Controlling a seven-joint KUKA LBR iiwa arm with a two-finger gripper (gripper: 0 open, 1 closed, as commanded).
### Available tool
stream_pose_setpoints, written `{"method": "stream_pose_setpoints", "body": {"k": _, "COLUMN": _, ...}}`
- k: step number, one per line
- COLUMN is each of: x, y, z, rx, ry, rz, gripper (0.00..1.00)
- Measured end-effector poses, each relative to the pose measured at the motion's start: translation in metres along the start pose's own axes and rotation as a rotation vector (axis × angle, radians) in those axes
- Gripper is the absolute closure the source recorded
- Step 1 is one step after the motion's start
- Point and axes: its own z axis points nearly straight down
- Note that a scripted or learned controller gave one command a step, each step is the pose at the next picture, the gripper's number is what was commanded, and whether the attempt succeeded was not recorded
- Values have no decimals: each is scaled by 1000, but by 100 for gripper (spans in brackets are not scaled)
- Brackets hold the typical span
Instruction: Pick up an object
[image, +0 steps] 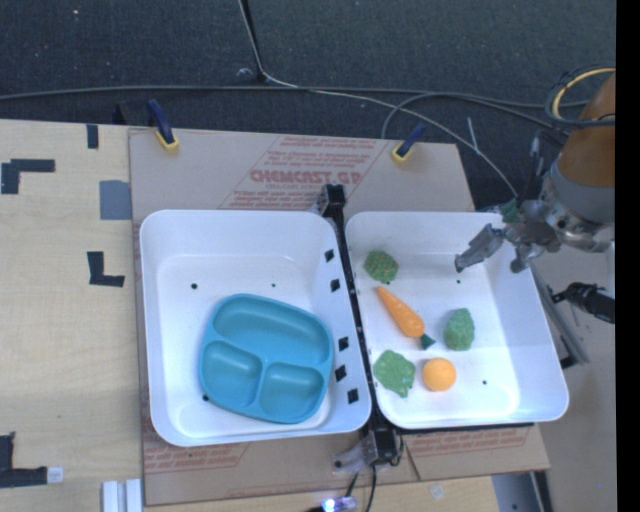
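Orange plastic toy carrot (401, 312) with a small green tip lies diagonally in the middle of my right white bin (520, 400), between three knobbly green broccoli-like pieces (380, 266) and a small orange ball (438, 374) — it looks light, stiff and a bit slick, so I'd grab it across the thick middle. My two-finger gripper (495, 252) hangs over the bin's far right corner with fingers spread apart and nothing between them — well apart from the carrot.
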Motion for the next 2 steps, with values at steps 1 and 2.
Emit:
{"method": "stream_pose_setpoints", "body": {"k": 1, "x": 0, "y": 3, "z": -7, "rx": -13, "ry": -3, "rz": -4, "gripper": 0}}
{"method": "stream_pose_setpoints", "body": {"k": 2, "x": 1, "y": 2, "z": 57, "rx": -8, "ry": -2, "rz": -3, "gripper": 0}}
